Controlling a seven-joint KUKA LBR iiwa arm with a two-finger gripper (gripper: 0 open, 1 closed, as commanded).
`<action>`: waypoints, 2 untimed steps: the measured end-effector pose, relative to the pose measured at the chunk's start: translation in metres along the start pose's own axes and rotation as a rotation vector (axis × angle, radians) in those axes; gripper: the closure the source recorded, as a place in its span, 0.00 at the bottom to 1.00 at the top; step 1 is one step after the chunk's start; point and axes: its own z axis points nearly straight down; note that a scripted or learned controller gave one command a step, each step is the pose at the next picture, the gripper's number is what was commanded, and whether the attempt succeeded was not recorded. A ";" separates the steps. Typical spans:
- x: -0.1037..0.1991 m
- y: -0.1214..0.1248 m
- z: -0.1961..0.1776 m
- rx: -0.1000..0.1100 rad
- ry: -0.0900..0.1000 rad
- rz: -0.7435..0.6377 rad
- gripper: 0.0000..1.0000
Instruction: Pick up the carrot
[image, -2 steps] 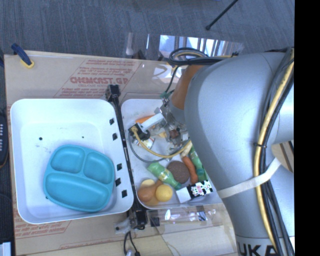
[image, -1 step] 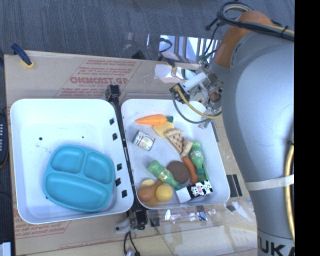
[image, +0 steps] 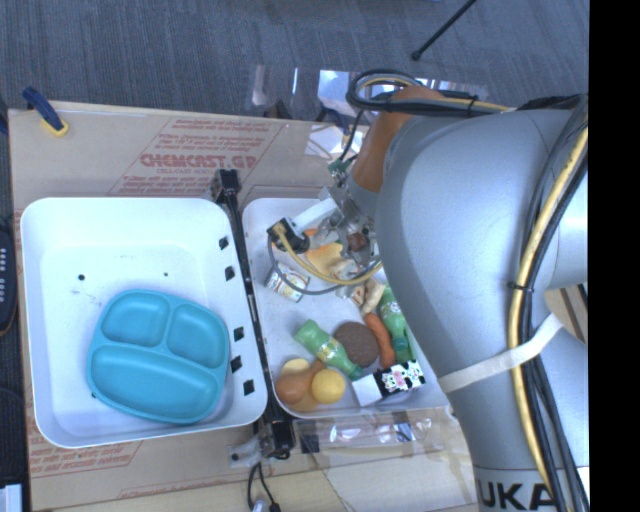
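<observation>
The carrot (image: 378, 338) lies in the right bin (image: 262, 300), just right of the brown disc (image: 355, 343), touching it. The gripper (image: 335, 245) hangs over that bin's far end, well beyond the disc; whether it grips anything I cannot tell.

I see two shallow white plastic bins, the left one (image: 40, 300) and the right one (image: 258, 300), both smooth and slightly glossy. The light blue plastic divided tray (image: 160, 355) looks matt. The small orange carrot (image: 378, 336) looks like shiny plastic. The big grey arm casing (image: 470, 250) is smooth with a soft sheen. The brown printed cardboard sheet (image: 190, 155) looks dull and papery.
</observation>
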 end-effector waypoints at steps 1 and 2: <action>-0.025 -0.031 0.015 -0.002 0.000 0.004 0.00; 0.009 -0.012 -0.119 -0.010 0.017 0.019 0.00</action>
